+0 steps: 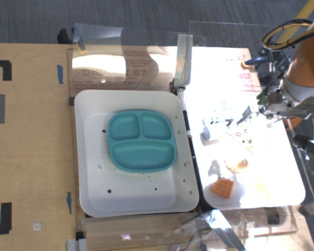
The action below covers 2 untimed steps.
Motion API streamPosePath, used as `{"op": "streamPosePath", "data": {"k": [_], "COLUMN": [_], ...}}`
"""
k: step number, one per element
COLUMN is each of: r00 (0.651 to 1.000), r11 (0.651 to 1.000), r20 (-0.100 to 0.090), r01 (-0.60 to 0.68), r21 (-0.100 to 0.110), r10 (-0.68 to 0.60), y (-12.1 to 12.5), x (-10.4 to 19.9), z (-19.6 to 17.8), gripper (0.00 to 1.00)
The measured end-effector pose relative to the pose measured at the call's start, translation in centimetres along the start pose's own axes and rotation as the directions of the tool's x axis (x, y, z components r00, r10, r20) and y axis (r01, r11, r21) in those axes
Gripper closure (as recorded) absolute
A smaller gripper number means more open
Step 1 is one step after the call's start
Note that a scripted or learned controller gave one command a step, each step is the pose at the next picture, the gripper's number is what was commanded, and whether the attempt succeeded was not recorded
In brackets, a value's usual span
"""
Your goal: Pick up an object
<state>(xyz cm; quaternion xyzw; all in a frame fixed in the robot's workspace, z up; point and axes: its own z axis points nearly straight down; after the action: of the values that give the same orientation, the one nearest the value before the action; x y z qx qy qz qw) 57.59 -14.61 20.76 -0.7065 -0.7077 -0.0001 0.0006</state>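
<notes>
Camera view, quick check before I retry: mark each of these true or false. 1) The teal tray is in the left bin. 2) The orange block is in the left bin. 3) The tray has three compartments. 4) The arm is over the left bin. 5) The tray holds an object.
1) True: the teal tray lies in the left bin.
2) False: the orange block lies in the right bin, near its front edge.
3) True: two small compartments at the back, one long one at the front.
4) False: the arm is at the right bin's far right side.
5) False: its compartments are bare.
</notes>
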Motion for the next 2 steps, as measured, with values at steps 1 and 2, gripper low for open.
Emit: {"op": "streamPosePath", "data": {"k": [1, 2], "r00": [0.980, 0.984], "r11": [0.980, 0.984], "r20": [-0.001, 0.003], "r01": [-0.198, 0.178], "r21": [-0.011, -0.008], "r10": [0.198, -0.178], "y": [3.2, 2.4], "x": [4.6, 5.2], "z": [8.0, 2.0], "gripper": [0.00, 0.00]}}
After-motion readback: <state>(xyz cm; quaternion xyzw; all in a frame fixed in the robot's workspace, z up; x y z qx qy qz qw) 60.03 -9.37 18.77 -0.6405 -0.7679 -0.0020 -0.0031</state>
